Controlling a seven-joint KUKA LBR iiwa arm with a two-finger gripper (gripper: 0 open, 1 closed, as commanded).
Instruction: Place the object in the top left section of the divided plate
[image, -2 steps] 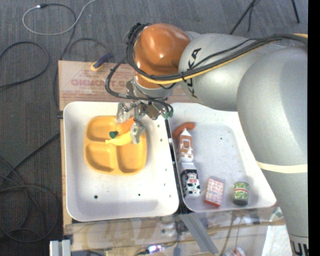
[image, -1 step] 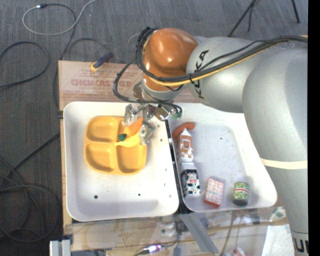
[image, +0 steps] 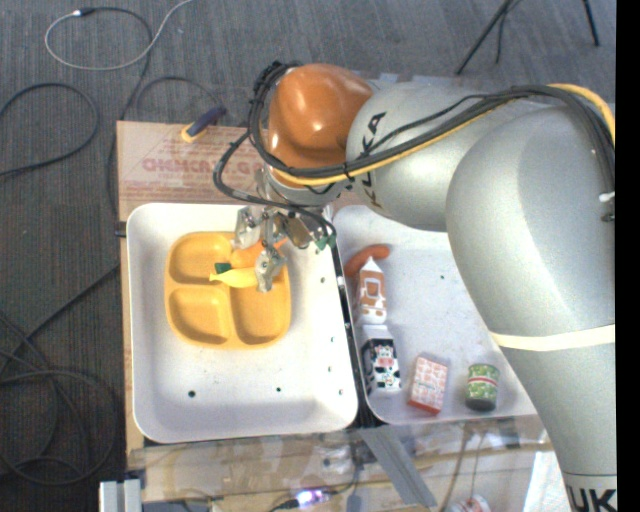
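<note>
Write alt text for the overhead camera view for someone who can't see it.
A grey robot arm reaches from the right over the left white bin, its gripper low above a yellow divided plate where a small yellow and green object lies near the plate's middle divider. The right white bin holds a bottle, a small carton, a pink packet and a green can.

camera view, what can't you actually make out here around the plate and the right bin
- The tool above the yellow plate: too small and cluttered to read its grip on the yellow object.
- The plate's top right section: covered by the tool.
- The right bin: its right side lies under the arm.
- Labels on the bottle, carton, box and can: too small to read.
</note>
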